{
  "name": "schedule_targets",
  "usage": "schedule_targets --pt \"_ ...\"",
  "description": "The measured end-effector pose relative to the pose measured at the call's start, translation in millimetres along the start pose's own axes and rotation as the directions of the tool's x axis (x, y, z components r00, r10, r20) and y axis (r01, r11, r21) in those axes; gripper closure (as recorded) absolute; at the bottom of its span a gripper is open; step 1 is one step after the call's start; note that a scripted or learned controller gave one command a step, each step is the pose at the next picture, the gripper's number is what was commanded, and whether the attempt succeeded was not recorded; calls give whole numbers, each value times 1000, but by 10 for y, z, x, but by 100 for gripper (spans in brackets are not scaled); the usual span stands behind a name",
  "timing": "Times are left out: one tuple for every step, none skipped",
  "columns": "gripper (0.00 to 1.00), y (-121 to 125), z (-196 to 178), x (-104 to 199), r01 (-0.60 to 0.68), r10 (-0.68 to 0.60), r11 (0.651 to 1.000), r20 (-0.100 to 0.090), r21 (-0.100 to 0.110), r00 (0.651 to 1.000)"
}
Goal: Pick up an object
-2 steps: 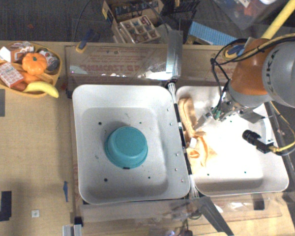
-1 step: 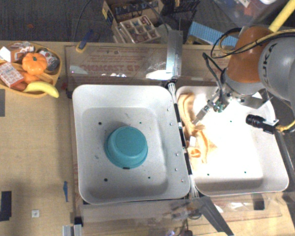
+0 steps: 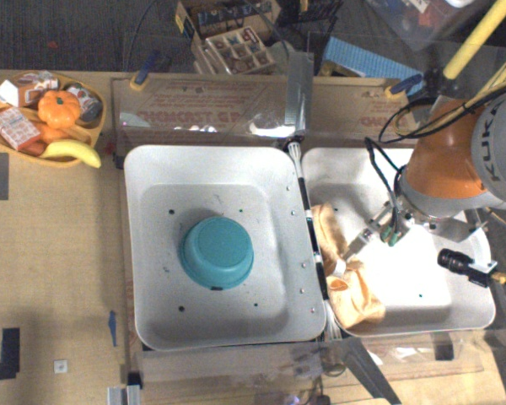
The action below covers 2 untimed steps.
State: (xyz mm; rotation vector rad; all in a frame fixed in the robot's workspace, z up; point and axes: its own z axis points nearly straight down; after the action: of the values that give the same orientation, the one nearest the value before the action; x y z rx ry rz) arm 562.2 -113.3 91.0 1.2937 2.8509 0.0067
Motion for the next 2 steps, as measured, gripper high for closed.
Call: schedule_targets --pt "0 48 -228 -723 5 -5 1000 -3 5 1000" --pt "0 98 -652 -1104 -218 218 976 1 5 976"
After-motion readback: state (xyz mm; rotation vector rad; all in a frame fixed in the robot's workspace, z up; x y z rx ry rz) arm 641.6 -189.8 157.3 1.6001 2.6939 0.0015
